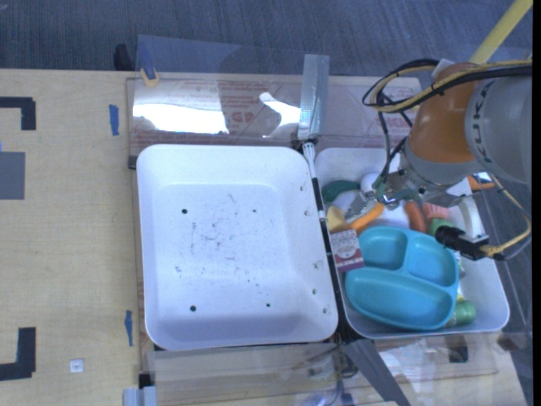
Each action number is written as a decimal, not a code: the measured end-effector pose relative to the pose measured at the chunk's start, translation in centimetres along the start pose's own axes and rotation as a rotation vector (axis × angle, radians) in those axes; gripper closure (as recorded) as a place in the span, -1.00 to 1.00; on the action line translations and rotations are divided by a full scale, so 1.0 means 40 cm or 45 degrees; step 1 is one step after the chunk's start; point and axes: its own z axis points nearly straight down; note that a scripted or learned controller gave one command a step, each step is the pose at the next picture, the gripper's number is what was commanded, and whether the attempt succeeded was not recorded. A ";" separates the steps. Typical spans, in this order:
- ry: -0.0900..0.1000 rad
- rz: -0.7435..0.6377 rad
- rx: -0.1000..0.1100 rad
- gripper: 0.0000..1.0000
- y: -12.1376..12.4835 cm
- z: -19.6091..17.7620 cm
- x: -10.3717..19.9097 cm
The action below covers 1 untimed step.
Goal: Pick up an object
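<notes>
The jaws can't be made out from here; the gripper (pixel 382 194) hangs low over the upper part of the right bin (pixel 494 299), with black and yellow cables (pixel 397 87) looping beside the arm (pixel 473 121). Just beneath it lies an orange carrot-like piece (pixel 366 219), near the divider between the bins. A blue divided dish (pixel 404 277) fills most of that bin's lower half, crowding the walls. The left bin (pixel 228 244) offers wide open floor.

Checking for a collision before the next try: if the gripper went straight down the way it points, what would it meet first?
Probably the orange carrot-like piece just below the gripper in the right bin; depth is unclear.
</notes>
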 end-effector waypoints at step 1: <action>-0.004 0.119 -0.011 -1.00 -0.063 0.049 -0.075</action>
